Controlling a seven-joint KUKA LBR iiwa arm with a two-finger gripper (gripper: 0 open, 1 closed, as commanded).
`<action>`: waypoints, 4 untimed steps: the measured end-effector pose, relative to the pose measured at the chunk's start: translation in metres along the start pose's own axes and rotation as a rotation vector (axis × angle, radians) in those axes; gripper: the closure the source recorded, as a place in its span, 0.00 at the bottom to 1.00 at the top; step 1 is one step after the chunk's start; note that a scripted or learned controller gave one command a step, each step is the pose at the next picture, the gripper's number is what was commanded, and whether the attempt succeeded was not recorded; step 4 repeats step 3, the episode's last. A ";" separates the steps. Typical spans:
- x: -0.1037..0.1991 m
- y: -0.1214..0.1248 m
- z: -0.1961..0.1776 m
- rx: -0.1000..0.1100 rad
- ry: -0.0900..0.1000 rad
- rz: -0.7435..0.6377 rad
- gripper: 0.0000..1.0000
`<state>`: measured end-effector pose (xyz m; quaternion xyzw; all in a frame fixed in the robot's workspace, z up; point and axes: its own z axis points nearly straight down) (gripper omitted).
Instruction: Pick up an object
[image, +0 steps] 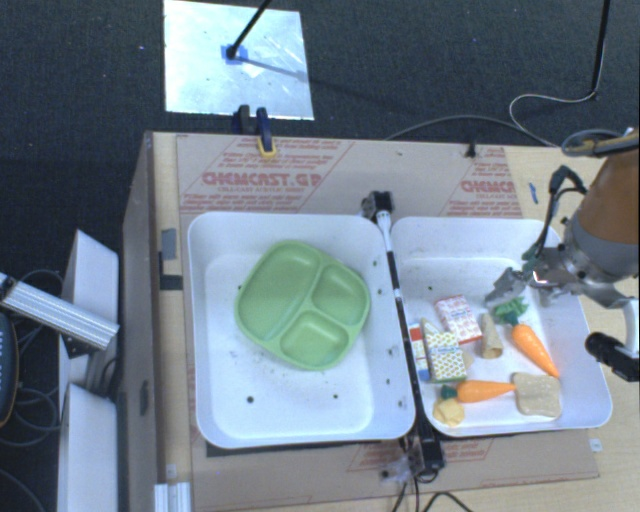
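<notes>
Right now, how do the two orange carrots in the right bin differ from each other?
The orange toy carrot near the gripper lies on a slant, its green top up-left beside the gripper; the orange toy carrot lower down lies almost level, pointing left to right. The upper one lies apart from the other items; the lower one touches the tan bread slice. Both are orange, tapered and lie flat in the right white bin.

I see my gripper low in the right bin, by a green toy and a carrot. A green plate sits in the left bin.
</notes>
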<state>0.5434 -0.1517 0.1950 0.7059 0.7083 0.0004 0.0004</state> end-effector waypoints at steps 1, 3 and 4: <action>-0.025 0.007 0.107 -0.007 -0.003 0.002 0.00; 0.020 0.042 0.007 -0.004 0.000 -0.001 1.00; 0.020 0.042 0.007 -0.004 0.000 -0.001 1.00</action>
